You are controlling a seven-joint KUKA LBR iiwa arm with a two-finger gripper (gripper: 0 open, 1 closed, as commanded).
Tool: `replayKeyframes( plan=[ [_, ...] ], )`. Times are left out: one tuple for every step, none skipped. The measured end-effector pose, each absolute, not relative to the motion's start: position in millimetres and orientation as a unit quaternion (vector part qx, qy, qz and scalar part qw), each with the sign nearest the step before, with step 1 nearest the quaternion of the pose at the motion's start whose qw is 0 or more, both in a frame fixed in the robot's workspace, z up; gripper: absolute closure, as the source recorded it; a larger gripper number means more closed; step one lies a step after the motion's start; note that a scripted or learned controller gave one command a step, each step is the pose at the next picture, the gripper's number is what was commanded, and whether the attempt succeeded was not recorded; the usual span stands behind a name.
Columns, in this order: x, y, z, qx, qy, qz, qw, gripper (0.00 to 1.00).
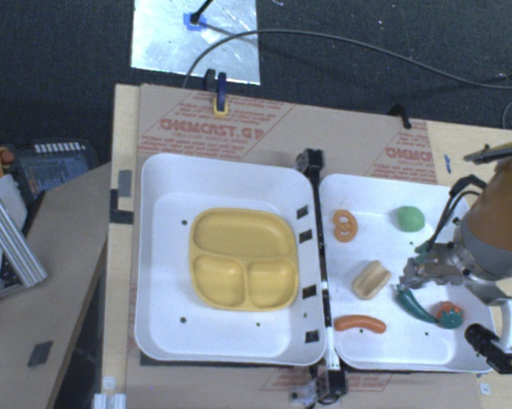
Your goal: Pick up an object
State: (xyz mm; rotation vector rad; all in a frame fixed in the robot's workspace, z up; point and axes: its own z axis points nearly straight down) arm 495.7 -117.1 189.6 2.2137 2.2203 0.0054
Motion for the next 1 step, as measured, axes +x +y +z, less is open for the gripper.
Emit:
replayKeyframes(
  plan=[
    [498.4, -112.1, 252.7, 0.705, 0.709, 0.0026, 0.004, 1.0]
  ],
)
